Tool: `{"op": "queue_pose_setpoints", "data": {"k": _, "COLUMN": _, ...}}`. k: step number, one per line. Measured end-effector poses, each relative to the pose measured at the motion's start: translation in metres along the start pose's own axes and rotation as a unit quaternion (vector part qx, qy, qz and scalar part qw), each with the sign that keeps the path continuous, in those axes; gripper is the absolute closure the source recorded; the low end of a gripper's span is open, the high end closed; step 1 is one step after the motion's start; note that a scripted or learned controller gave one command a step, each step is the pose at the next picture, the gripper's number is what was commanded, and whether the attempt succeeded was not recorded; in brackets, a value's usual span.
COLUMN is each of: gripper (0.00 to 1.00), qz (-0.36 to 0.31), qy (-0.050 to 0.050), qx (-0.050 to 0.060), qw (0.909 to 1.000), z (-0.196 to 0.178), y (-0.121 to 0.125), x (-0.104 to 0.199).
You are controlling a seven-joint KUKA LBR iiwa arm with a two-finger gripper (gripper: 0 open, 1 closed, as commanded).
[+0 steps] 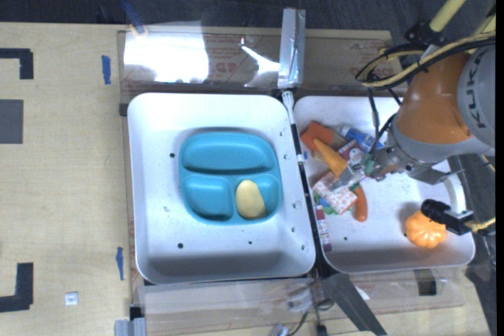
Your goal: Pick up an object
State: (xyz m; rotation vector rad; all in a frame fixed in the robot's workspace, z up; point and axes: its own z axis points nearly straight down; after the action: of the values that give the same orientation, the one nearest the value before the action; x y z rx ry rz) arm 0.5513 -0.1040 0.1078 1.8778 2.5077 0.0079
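Camera view: looking down at a slant on a pale wooden bench [63,169] bearing two shallow white bins side by side.
Left bin [150,193]: holding a blue divided tray [228,153], laid flat near the middle.
Tray contents: one yellow egg-shaped piece [250,199], perhaps a toy lemon, lying in the lower right compartment.
Right bin [394,252]: crowded in its left half with a heap of small things, close against the wall next to the left bin.
Heap, back part: orange carrot-shaped piece [329,155] lying aslant, with a small blue-marked bottle [358,138] just beside it, toward the back wall.
Heap, front part: printed packet [337,197] in white, red and green, touching a second orange piece [360,206] on its right.
Apart from the heap: small orange pumpkin [425,232] near the front right corner of the right bin, well apart from the rest.
Arm [437,110]: grey with an orange band, reaching in from the right across the back half of the right bin.
Gripper [368,167]: low over the heap, just right of the carrot-shaped piece and just behind the printed packet.
Grip state: cannot tell how far open, being too small and too cluttered to make out; cannot tell either whether anything is held.
Task things: nearest the gripper, the printed packet and the carrot-shaped piece, both lying in the right bin.
Behind the bins: clear plastic sheet [205,59] catching bright glare.
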Motion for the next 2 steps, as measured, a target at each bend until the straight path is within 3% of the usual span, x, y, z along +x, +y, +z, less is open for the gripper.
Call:
{"op": "queue_pose_setpoints", "data": {"k": 1, "gripper": 0.00, "qz": -0.034, "qy": -0.003, "qx": -0.006, "qw": 0.9994, "z": 0.012, "y": 0.046, "x": -0.018}}
{"op": "queue_pose_setpoints", "data": {"k": 2, "gripper": 0.00, "qz": -0.082, "qy": 0.000, "qx": -0.002, "qw": 0.9966, "z": -0.082, "y": 0.081, "x": 0.003}}
